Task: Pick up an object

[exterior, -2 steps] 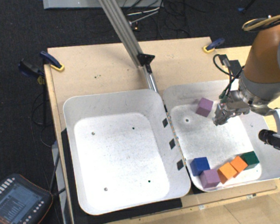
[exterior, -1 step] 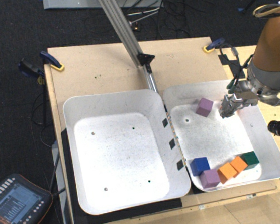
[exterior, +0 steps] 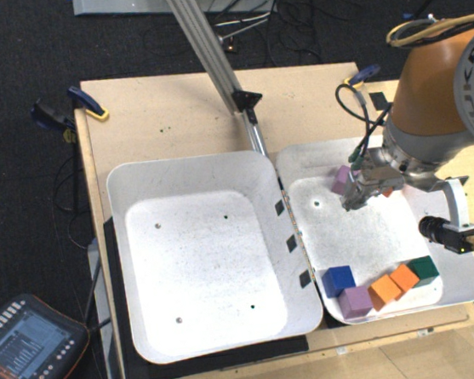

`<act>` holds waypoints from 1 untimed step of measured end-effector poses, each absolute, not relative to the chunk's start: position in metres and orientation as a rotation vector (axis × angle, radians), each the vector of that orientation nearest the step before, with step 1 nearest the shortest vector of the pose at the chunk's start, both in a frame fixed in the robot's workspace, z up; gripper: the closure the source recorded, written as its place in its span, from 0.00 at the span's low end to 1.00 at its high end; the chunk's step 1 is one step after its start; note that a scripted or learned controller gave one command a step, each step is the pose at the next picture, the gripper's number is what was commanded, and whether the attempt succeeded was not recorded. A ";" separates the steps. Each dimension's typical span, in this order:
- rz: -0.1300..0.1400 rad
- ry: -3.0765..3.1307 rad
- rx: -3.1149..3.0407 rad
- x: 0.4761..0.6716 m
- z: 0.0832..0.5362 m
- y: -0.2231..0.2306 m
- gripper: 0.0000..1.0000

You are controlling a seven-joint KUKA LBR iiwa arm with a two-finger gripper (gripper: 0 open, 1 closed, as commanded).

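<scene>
My gripper [exterior: 356,194] hangs low over the back half of the right bin [exterior: 380,235]. A mauve block [exterior: 340,180] lies right against its left side, partly covered by it. A small red piece [exterior: 387,192] peeks out just to the gripper's right. Along the front of the same bin sits a row of blocks: blue [exterior: 338,280], purple [exterior: 355,301], orange [exterior: 391,284] and green [exterior: 422,270].
The left bin [exterior: 132,240] stands beside the right one, joined by black clips on the shared rim. A slanted metal rod [exterior: 211,50] runs in from the back. A teach pendant [exterior: 25,348] lies off the bench at front left.
</scene>
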State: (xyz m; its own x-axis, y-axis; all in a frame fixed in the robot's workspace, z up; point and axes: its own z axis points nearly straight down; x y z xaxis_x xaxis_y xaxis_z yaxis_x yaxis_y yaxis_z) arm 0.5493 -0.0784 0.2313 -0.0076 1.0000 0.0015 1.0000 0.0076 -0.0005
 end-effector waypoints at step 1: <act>-0.004 -2.232 -2.211 0.552 0.239 -0.021 1.00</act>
State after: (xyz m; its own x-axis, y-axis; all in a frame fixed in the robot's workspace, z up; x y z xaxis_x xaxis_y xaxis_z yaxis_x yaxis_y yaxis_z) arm 0.5521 -0.0209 0.2392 -0.0095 1.0000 0.0016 1.0000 0.0095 0.0020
